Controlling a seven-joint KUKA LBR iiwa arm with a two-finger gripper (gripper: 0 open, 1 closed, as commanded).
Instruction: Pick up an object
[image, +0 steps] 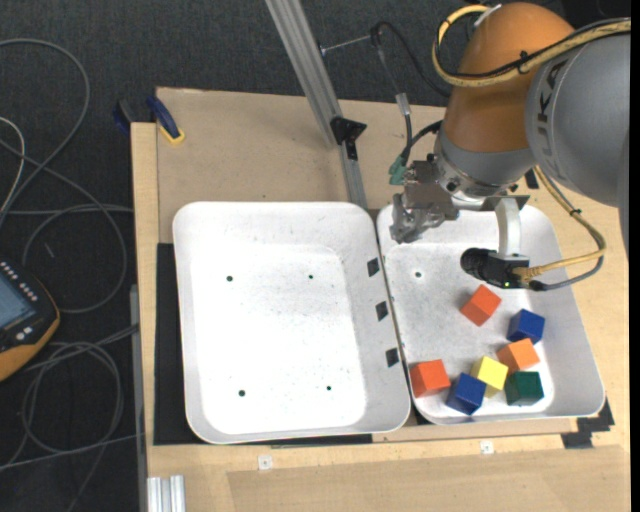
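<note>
Dark carpet with loose cables surrounds a pale wooden surface (250, 150) carrying two shallow white bins side by side.

Left bin (200, 230): white floor with fine dark speckling and four small dark dots.

Right bin (570, 300): seven blocks, all toward its near end.
- Orange-red block (481, 304), tilted, standing apart from the others near the bin's middle.
- Blue block (526, 325), just right of and below it.
- Orange block (518, 353), directly beneath the blue one, touching or nearly so.
- Yellow block (491, 373), beside the orange one.
- Green block (524, 387), at the near right corner.
- Blue block (466, 392), by the near rim, just beside the yellow one.
- Orange-red block (431, 376), near the bins' dividing edge.

Arm: grey with an orange band, reaching in from the right. Gripper (412, 228) hangs over the far left corner of the right bin, well apart from every block. Fingers point down; how far open they are cannot be told, and no block shows between them.

Also present: handheld pendant (20, 310) at left on the carpet; slanted metal rail (320, 95) across the surface's far side.
</note>
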